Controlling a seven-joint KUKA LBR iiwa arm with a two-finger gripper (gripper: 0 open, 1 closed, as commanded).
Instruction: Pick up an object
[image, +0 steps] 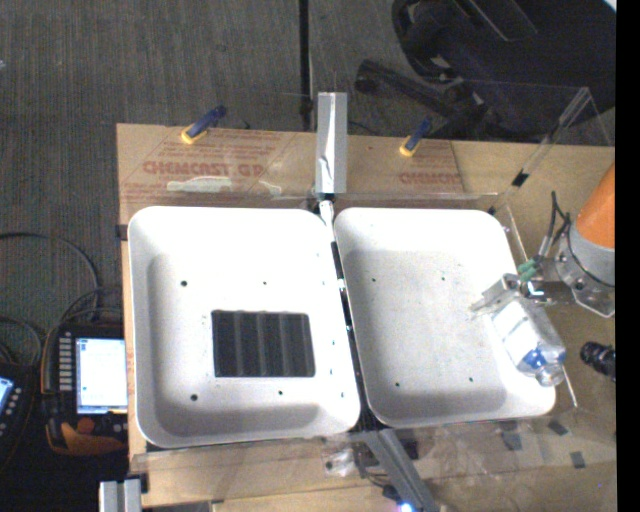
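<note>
A black ridged rectangular block (262, 343) lies flat in the left bin (160, 250), a little in front of its middle. A clear plastic bottle (526, 342) with a blue end lies against the right wall of the right bin (420, 225). My gripper (518, 288) hangs over that bin's right edge, just above the bottle's upper end. The arm's orange band (608, 212) is at the view's right edge. Whether the gripper touches the bottle cannot be made out.
A metal post (330, 145) stands behind the seam between the bins. Two clamps with yellow and blue handles (203, 123) (414, 140) sit on the wooden board at the back. A handheld pendant (85, 375) lies left of the bench.
</note>
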